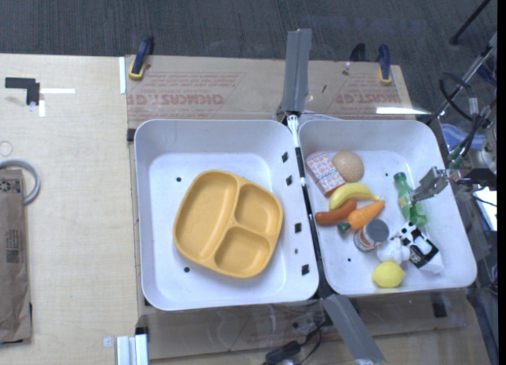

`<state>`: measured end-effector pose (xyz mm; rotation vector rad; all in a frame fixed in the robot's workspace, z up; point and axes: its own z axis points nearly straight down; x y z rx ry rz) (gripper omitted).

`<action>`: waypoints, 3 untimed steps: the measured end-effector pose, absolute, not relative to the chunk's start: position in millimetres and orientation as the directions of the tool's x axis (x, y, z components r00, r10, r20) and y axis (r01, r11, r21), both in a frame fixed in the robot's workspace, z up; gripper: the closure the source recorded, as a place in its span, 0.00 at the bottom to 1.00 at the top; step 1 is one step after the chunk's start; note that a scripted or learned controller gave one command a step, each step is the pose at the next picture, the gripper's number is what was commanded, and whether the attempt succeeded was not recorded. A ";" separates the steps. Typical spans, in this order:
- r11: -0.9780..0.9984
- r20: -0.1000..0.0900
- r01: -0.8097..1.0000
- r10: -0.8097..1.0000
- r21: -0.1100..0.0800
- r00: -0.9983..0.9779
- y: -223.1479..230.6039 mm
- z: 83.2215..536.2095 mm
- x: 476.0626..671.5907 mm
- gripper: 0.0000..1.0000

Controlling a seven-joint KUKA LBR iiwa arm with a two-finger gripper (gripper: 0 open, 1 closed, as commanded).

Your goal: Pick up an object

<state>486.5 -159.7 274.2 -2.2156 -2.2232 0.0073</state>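
The gripper [432, 185] is over the right side of the right bin [461, 229], near its right wall. It looks like a small grey metal piece that points to the left and a little down. If it is open or closed, I cannot tell, because the part is small and not sharp. I see no object held in it.

Just to the left of the gripper there is a green bottle [405, 196]. It lies along the bin floor, and its lower end is close to the gripper tip; whether they touch I cannot tell. Below the gripper, a little to the left, lies a black and white toy [417, 246], and beside this a small white thing [390, 251]. Below these is a yellow lemon [387, 275], near the front wall.

Further left of the gripper the other objects are together in one group: an orange carrot [366, 214], a round tin [374, 233] just under it, a red pepper [335, 214], a yellow banana [353, 192], a beige round ball [349, 166] and a red and white checked box [322, 172]. The banana touches the carrot and the pepper.

Well apart from the gripper, to the left, the left bin [145, 197] holds a yellow divided plate [228, 223] with three compartments, which lies flat.
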 end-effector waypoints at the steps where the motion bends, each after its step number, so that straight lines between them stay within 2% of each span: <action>1: -0.061 -0.001 0.998 0.998 -0.005 0.061 -169.5 174.4 566.8 0.00; 2: -0.085 -0.001 0.996 0.996 -0.002 0.085 -197.5 89.8 594.0 0.00; 3: -0.085 -0.002 0.996 0.996 -0.006 0.085 -197.8 95.7 593.9 1.00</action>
